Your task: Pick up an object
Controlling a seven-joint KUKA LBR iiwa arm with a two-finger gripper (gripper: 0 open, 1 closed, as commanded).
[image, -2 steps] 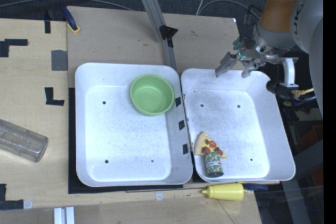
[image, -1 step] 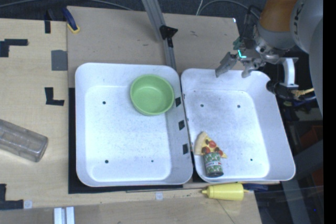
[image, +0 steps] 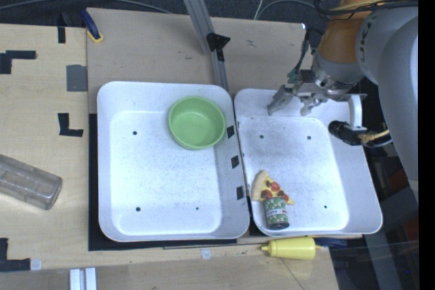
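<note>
Nothing is picked up yet: the two-finger gripper (image: 293,104) hangs spread and bare over the right white bin's (image: 353,176) far edge, well apart from the small green-labelled can (image: 276,212) near its front rim.

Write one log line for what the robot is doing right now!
gripper: open, holding nothing, over right bin's far edge | green bowl: left bin | pizza slice, can: right bin

The arm (image: 391,64) is getting cut off by the right edge, and the label on the little can (image: 276,212) is looking too blurry to read.
</note>
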